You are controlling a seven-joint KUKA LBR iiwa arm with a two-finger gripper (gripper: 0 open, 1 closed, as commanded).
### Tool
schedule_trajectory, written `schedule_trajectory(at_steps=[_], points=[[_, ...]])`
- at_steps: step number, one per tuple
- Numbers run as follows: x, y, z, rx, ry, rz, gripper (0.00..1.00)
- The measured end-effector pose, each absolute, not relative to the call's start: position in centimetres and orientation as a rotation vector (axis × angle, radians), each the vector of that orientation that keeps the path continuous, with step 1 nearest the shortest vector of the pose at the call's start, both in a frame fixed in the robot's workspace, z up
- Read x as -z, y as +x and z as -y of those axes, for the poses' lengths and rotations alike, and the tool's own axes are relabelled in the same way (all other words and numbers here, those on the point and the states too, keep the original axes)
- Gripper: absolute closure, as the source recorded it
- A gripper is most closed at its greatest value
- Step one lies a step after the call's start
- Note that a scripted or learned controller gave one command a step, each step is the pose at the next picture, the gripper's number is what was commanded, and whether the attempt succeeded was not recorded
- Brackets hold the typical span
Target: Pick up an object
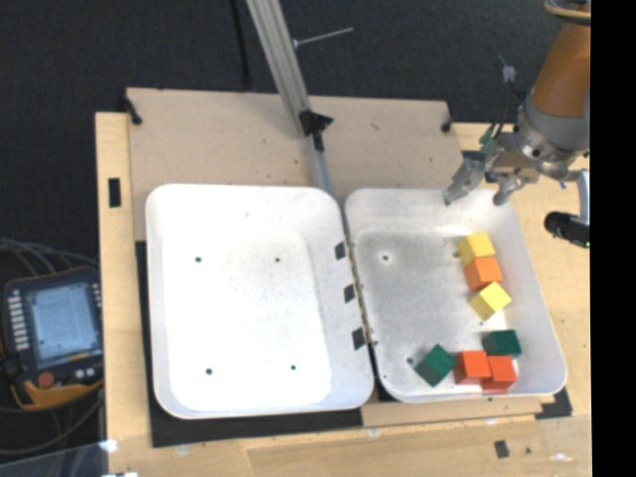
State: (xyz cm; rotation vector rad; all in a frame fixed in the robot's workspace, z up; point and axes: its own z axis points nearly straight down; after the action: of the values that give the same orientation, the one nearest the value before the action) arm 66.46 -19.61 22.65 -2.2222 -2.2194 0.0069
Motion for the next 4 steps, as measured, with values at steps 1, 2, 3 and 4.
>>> schedule_trajectory(at_steps=[1, 2, 3, 4], points=[[-16.4, 66.2, 19.8, -0.008, -2.222, 2.218, 0.0], [-12.5, 66.0, 19.6, 0.003, -2.23, 2.226, 0.0], [-13.7, 66.1, 19.7, 0.005, -2.232, 2.227, 1.0], [-20.2, 66.1, 20.3, 0.006, -2.232, 2.221, 1.0]])
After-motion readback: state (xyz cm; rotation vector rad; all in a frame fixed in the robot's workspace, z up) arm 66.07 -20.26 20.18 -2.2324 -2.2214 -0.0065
